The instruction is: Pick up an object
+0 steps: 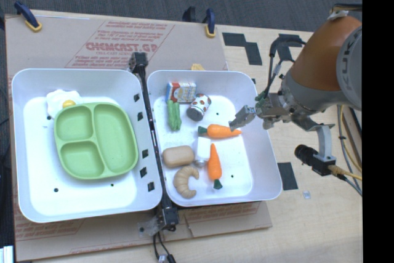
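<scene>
The right bin [261, 163] holds several toy foods. A carrot [219, 130] lies crosswise near its middle, and a second carrot [213, 161] lies lengthwise below it. Beside them are a white bottle [202, 148], a tan bread roll [177, 156] and a croissant [186, 182]. Toward the back lie a small carton [182, 92], a green vegetable [174, 114] and a small can [198, 108]. My gripper [241, 117] hangs over the bin's right side, just above and to the right of the crosswise carrot's leafy end. Nothing is visibly held.
The left bin [24, 175] holds a green divided plate [95, 140] and a toy fried egg [63, 101] at its back left corner. The grey arm with its orange band [323, 58] extends from the right over the bench. Clamps sit along the cardboard's back edge.
</scene>
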You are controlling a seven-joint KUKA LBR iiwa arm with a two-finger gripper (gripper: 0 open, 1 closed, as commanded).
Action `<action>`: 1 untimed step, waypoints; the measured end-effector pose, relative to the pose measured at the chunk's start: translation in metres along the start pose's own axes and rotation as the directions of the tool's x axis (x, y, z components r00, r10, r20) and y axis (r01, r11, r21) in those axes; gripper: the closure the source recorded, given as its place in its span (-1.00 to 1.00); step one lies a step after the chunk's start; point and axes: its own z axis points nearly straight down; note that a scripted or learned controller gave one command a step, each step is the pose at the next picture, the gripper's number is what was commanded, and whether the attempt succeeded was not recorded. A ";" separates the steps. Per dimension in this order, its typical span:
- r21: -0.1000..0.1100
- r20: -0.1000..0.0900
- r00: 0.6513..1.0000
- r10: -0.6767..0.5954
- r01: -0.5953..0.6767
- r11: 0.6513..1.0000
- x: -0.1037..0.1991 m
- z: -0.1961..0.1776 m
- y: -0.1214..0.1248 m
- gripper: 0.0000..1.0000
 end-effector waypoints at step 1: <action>0.002 -0.001 1.000 -0.001 0.001 1.000 -0.017 0.130 -0.040 -1.00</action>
